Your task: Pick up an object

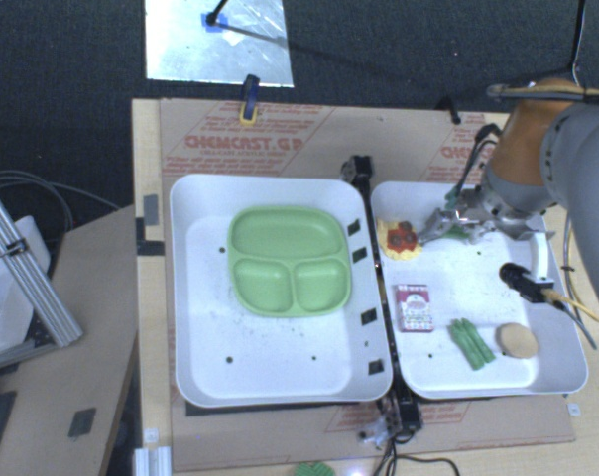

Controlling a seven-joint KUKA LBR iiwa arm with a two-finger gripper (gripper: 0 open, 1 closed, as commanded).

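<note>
The green plastic divided plate point(288, 261) sits mid-floor in the left white plastic bin point(205, 335). In the right white plastic bin point(473, 276), a yellow-and-red toy point(400, 238) lies at 10 o'clock, with my gripper point(442, 226) just at its 3 o'clock. A small pink card box point(414, 307) lies at 8, green bean-shaped sticks point(472, 342) at 6, and a tan round biscuit point(519, 341) at 5.

Dark carpeted floor point(61, 77) surrounds the tan tabletop point(147, 137). Reflective metal sheet point(215, 28) lies beyond it. Aluminium frame point(22, 276) and cables point(42, 181) at left.
</note>
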